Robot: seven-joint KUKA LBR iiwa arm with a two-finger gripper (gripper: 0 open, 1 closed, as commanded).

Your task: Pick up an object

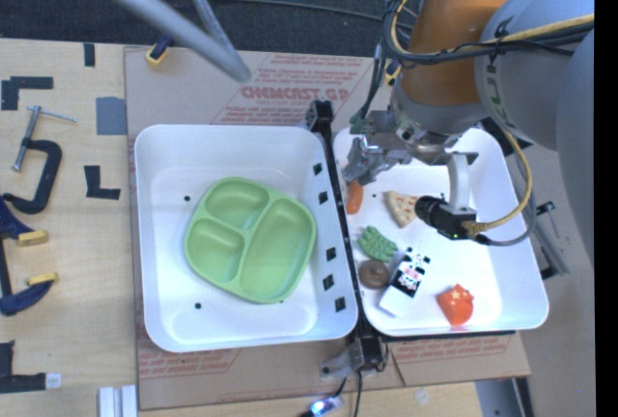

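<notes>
The right bin (517, 304) holds several small items: an orange carrot (354, 199), a pizza-slice toy (402, 208), a green leafy piece (379, 242), a brown round piece (374, 272), a white carton with black spots (405, 282) and a red pepper (457, 303). My gripper (359, 169) hangs over the bin's upper left corner, its tips just above the carrot's top end. The carrot lies on the bin floor, partly under the fingers.
The left bin (164, 164) holds a green divided plate (251, 239). A black divider strip (329, 203) runs between the bins. The arm's orange band (454, 14) and a black cable (502, 222) loom over the right bin's back half. Clamps lie on the bench at far left.
</notes>
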